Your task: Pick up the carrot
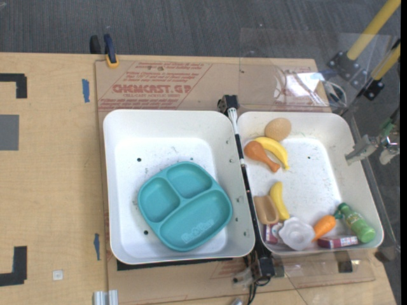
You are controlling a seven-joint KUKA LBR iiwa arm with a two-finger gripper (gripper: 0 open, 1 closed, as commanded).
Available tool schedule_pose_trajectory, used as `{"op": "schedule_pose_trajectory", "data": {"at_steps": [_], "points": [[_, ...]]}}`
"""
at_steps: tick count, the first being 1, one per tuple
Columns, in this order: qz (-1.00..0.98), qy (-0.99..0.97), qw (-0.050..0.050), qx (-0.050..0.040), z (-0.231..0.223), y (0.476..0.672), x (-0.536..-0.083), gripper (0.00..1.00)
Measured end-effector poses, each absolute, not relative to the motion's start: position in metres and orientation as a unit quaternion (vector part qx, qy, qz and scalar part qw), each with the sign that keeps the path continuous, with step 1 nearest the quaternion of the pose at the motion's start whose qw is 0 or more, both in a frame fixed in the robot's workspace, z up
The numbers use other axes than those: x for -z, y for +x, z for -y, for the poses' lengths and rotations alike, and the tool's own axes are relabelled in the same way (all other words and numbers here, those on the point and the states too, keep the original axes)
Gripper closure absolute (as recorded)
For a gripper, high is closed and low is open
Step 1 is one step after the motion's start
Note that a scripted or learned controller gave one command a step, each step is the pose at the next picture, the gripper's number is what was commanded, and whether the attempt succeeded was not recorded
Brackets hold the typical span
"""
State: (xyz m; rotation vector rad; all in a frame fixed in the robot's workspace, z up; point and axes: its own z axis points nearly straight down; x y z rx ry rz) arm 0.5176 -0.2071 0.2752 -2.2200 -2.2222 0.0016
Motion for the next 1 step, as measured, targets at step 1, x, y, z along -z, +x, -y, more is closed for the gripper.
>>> {"op": "schedule_pose_trajectory", "data": {"at_steps": [1], "points": [[0.735, -0.678, 0.003, -0.0008, 0.1394, 0.4794, -0.2239, 0.0]]}}
